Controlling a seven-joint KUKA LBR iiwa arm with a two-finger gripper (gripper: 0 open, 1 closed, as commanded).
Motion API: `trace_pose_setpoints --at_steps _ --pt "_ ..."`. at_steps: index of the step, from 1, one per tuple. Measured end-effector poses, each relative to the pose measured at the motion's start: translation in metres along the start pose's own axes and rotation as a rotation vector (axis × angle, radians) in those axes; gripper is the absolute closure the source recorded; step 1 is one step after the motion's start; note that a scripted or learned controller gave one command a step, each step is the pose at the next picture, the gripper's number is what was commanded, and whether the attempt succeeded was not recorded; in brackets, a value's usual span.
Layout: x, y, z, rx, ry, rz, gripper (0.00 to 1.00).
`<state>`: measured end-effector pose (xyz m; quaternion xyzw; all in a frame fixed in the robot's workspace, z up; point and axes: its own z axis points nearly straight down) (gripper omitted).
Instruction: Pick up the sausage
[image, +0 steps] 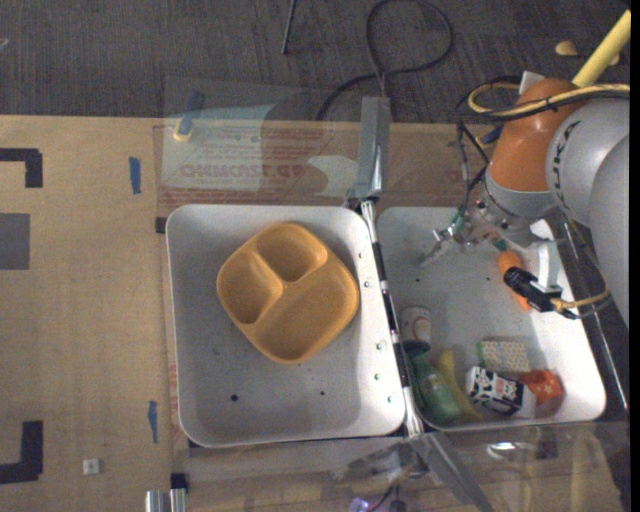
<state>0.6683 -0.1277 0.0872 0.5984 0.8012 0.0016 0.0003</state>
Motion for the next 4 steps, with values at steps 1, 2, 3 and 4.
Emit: trace_pose_setpoints --at_steps 1,2,3,4 --pt "-0.007 -0.003 0.0 -0.002 -0.003 0.136 0.0" --pt "-0.007 -0.001 -0.013 -0.009 -0.006 0.135 1.0" --pt "-0.007 -0.001 -0.013 -0.009 -0.006 0.135 0.0" --pt "0.008 -0.039 -0.001 -0.003 -0.003 -0.14 0.0"
